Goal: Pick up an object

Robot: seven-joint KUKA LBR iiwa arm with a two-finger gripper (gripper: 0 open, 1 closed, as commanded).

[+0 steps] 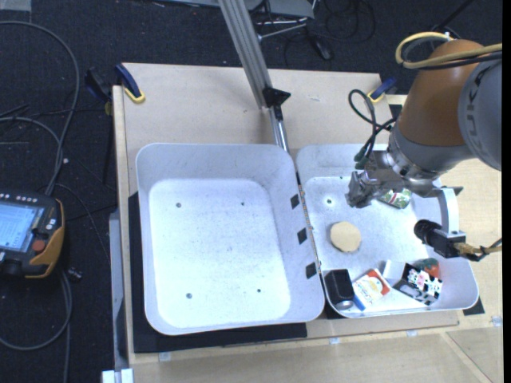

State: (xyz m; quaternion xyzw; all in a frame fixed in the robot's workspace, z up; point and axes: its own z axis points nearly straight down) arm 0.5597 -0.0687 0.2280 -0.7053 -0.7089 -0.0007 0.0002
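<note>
— Where are the jaws (361,190) right now?

— I see them low over the far part of the right bin (319,162), reaching in from the right. From this slanted view I cannot tell how far apart they stand, or whether anything is between them.

— What lies around them?

— A green and white packet (397,198) sits just beside them, partly under the wrist. A round tan cookie-like disc (346,236) lies near, toward the bin's middle, apart from the jaws. Along the near wall I have a black block (339,286), a red and white packet (371,286) touching it, and a black patterned item (421,282) in the corner.

— Anything in the way?

— The arm's own bulk (447,102) hides the far right corner. The left bin (215,238) sits alongside on the surface (200,94).
</note>
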